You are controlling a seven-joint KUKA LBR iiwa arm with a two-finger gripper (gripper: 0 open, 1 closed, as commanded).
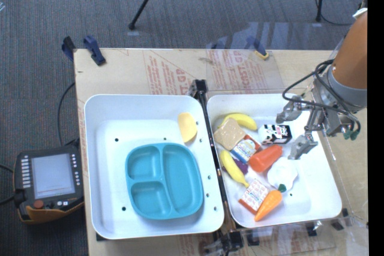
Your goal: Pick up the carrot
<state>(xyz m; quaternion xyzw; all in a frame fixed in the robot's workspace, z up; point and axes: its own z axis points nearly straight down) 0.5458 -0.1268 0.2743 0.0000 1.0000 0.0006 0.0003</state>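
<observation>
Blue divided plate (164,180), two bananas (239,121)

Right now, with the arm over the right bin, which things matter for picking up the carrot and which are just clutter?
Belongs to the job:
carrot, near the right bin's front edge
gripper, open, hovering well behind the carrot

Just lying about:
two bananas
blue divided plate in the left bin
milk carton

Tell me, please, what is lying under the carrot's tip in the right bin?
The carrot overlaps a small printed packet beside it; whatever lies beneath their overlap is covered.
</observation>
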